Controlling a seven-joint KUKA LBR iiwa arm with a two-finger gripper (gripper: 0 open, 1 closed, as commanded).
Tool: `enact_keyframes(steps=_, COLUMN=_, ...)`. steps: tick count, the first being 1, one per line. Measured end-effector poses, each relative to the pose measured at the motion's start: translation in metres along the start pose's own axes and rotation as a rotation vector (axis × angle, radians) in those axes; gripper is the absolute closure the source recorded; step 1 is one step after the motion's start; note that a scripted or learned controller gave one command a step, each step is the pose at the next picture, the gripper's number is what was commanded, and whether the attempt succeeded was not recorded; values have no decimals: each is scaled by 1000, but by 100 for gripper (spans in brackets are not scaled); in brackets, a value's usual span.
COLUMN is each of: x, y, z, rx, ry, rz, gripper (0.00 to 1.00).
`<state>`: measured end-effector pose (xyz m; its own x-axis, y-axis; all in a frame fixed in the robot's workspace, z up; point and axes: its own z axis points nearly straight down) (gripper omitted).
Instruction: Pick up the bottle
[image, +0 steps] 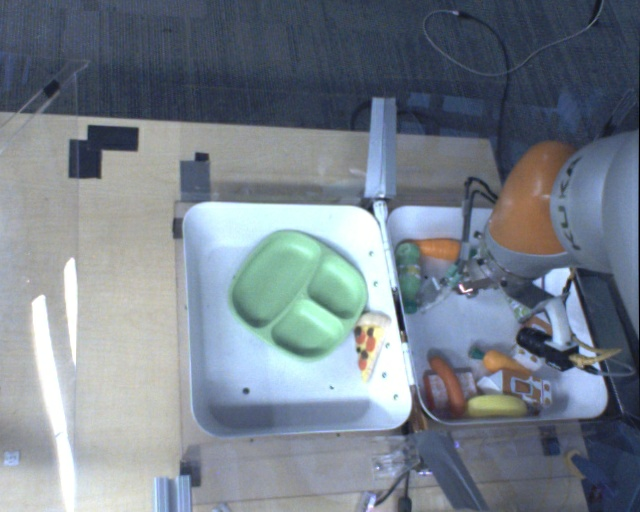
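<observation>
From my station I saw the bottle (407, 265) lying in the far left corner of the right bin (470, 320), pressed close along its left wall. It was green and looked like smooth plastic, a short rounded cylinder. Its long axis ran along that wall, from the far edge toward the near one, but I could not make out which end was the neck. An orange carrot (438, 248) lay just beside it against the far wall, crosswise to it and crowding the corner. The gripper (450, 287) hung just to the bottle's right, toward the middle of the bin, under the grey arm (600, 200) with its orange band (530, 205). I could not tell whether it was released or clenched. Along the near edge lay a glossy reddish sausage (446, 388), a yellow banana (497, 405), a smaller carrot (500, 360) and a printed carton (538, 390), all well apart from the bottle. In the left bin (215, 380) sat a green divided plate (298, 292), with a pizza slice (369, 345) at that bin's right wall.
</observation>
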<state>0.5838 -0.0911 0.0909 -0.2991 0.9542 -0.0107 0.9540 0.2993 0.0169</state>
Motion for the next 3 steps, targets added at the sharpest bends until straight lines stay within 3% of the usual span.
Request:
enact_keyframes(steps=1, x=-17, y=57, z=5, rx=12, ry=5, rz=534, gripper=0)
enact_keyframes(steps=2, x=-16, y=61, z=-9, rx=4, ry=4, rz=523, gripper=100)
enact_keyframes(steps=3, x=-18, y=59, z=-9, rx=5, ry=2, rz=527, gripper=0)
